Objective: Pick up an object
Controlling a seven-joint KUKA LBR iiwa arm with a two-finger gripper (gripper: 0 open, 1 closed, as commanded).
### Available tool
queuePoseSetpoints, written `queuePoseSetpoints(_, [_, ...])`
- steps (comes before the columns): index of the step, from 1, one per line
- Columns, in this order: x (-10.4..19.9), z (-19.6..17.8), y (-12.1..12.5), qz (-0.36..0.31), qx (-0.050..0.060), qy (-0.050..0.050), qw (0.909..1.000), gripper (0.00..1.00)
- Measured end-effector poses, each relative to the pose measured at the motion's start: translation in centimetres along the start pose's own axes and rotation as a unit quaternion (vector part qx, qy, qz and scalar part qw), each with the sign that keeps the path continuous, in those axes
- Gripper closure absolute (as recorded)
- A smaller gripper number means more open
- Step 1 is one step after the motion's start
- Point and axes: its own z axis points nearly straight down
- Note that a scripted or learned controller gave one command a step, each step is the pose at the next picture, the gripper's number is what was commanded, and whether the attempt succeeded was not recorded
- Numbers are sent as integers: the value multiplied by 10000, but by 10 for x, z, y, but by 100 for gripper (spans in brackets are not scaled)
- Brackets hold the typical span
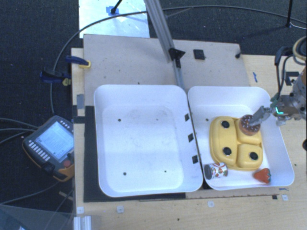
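Gripper (255,119) tips sit at a brown doughnut (248,124) atop the yellow toy stove (235,143), right bin (287,169); finger state: cannot tell; grasp best kept centred and lifted straight, judging by the stove's raised rim; small can (215,170) and strawberry (262,175) lie near, clear of the approach.

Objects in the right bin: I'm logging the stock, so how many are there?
4: yellow tray mid-bin, brown donut on its far right corner, small can at the near wall, strawberry near right corner.

The arm (296,87) is cut off by the right edge; the gripper (257,117) fingertips are too blurred to separate.
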Motion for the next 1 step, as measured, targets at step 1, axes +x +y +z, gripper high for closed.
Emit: queuePoseSetpoints(1, [0,0,0,-1,-5,-1,10000,0])
